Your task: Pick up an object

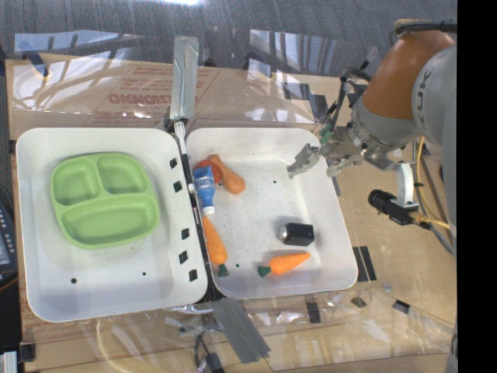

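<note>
The right bin (pixel 330 208) holds several small objects. A toy carrot (pixel 287 263) lies near its front edge, with a small black block (pixel 297 232) just behind it. Along the left wall lie a blue and white tube (pixel 205 191), an orange sausage-shaped toy (pixel 226 175) and a second carrot (pixel 214 244). My gripper (pixel 318 164) hovers above the bin's back right corner, well clear of every object. It is open, and nothing sits between its fingers (pixel 301 162).
The left bin (pixel 31 231) holds a green divided plate (pixel 103 199). A ridge with black clips (pixel 186 208) separates the two bins. The arm (pixel 404 76) reaches in from the right, and a black cable fitting (pixel 388 205) hangs beside the right bin.
</note>
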`<state>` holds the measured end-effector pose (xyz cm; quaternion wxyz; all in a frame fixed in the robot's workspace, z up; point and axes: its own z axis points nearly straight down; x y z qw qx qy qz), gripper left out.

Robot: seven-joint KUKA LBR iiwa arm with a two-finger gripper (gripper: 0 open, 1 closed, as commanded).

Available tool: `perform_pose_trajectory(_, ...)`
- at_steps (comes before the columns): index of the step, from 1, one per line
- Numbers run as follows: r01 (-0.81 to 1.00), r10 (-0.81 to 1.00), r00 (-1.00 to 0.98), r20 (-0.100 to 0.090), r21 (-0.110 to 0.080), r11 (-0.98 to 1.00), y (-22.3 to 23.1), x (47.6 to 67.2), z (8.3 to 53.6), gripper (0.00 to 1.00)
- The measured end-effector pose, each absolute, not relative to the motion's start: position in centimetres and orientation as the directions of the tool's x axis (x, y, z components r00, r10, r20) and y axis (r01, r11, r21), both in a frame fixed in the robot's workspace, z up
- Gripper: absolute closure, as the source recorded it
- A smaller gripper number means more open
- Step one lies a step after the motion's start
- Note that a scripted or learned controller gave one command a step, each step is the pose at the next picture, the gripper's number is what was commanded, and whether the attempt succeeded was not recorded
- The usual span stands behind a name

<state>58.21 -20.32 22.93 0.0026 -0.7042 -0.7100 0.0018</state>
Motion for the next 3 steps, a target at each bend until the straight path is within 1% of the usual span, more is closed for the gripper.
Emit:
perform_pose_trajectory(1, 0.998, 0.998, -0.066, 0.001, -0.005, 0.066, -13.0, 57.6, 9.1, 0.00)
perform_pose_trajectory(2, 1.000, 1.000, -0.021, 0.001, -0.006, 0.021, -13.5, 55.1, 9.0, 0.00)
perform_pose_trajectory(3, 1.000, 1.000, 0.008, 0.000, -0.002, -0.008, -18.4, 47.7, 9.2, 0.00)
